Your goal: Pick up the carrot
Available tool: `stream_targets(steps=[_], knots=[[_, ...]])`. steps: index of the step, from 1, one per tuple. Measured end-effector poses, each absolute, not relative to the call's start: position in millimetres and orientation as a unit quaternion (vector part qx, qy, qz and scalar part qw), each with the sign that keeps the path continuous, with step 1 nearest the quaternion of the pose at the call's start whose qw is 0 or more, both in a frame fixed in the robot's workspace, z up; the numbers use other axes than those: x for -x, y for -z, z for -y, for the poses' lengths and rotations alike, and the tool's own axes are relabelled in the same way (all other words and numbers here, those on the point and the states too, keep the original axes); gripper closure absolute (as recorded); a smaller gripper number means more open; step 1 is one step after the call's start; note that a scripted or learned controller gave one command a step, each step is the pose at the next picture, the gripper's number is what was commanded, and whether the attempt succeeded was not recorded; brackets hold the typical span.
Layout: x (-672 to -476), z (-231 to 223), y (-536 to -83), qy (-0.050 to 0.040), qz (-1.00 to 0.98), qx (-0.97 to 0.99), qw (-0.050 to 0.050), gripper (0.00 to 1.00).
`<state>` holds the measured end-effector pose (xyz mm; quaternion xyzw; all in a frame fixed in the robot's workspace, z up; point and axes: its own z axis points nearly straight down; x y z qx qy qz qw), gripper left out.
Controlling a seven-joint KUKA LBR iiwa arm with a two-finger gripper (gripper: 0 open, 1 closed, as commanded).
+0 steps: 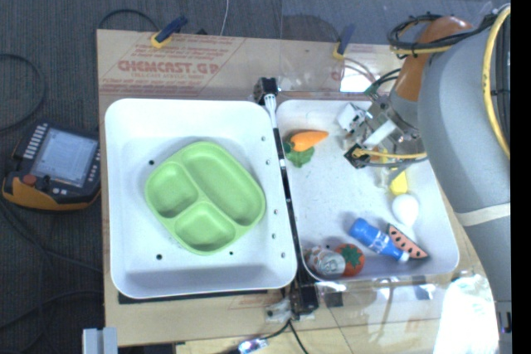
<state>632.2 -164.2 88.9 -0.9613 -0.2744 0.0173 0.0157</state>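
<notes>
The carrot, orange with a green top at its left end, lies in the upper left part of the right bin, close to the divider between the bins. My gripper hangs over the bin's upper right, a short way right of the carrot and apart from it. Its fingers are spread and nothing sits between them.
A green divided plate sits in the left bin. The right bin also holds a yellow piece, a white egg, a blue bottle, a watermelon slice and a can with a tomato.
</notes>
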Motion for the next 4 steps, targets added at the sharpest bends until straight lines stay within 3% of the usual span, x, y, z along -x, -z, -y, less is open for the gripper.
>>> stream_targets(steps=[1, 2, 3, 4], knots=[[-636.3, 130.2, -87.7, -0.0276, 0.167, 0.986, -0.007, 0.00], [-551.5, 42.0, -185.8, -0.0007, 0.104, 0.995, 0.001, 0.00], [-550.1, 148.3, -154.6, -0.0057, 0.096, 0.995, -0.001, 0.00], [-623.6, 132.0, -116.1, -0.0036, 0.104, 0.995, -0.002, 0.00]])
